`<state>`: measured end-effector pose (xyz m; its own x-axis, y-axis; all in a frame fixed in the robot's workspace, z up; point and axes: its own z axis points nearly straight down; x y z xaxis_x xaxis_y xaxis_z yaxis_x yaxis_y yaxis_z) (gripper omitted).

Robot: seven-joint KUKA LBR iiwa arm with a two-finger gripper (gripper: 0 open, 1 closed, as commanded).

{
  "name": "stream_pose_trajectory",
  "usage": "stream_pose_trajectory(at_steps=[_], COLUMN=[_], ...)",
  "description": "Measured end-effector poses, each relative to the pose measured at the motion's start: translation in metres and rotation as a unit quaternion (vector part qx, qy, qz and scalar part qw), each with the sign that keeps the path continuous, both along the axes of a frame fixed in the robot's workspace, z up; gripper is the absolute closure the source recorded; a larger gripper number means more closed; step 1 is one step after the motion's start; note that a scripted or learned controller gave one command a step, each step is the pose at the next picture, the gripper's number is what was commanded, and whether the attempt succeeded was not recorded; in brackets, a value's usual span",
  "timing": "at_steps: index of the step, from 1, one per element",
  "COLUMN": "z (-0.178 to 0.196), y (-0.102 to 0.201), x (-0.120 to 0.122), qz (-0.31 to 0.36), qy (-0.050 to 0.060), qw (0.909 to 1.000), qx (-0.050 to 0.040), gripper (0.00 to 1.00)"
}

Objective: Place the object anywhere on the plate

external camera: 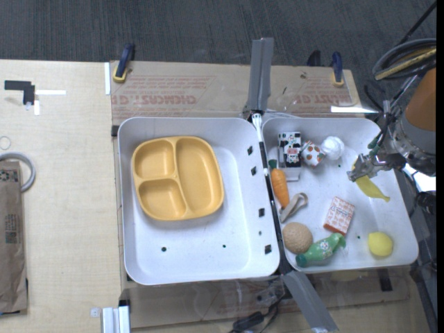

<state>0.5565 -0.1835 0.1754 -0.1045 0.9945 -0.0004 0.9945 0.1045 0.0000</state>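
**Gripper low over the banana, plate waiting across the divide**

A pale wooden bench carries two white bins side by side: the left bin [139, 255] holds a yellow three-compartment plate [178, 177], the right bin [406, 245] a scatter of toys. The gripper [365, 168] sits near the right bin's far-right wall, touching or just above a yellow banana [374, 189]. The main risk is a glancing grasp: the banana lies close to the wall, and a pinch on its end could let it pivot or drop on the way to the plate. The fingers look narrowly parted, possibly pinching the banana's upper end, though the view is too coarse to confirm a hold.
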Motion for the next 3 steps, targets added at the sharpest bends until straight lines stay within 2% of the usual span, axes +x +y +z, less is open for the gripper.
stream_pose_trajectory(at_steps=[1,2,3], z=[0.0,0.008,0.08], y=[0.0,-0.001,-0.01], x=[0.0,0.0,-0.01], qz=[0.0,0.0,-0.085], qy=[0.0,0.0,0.0], qw=[1.0,1.0,0.9964], qx=[-0.0001,-0.0004,-0.0011], gripper=[0.0,1.0,1.0])
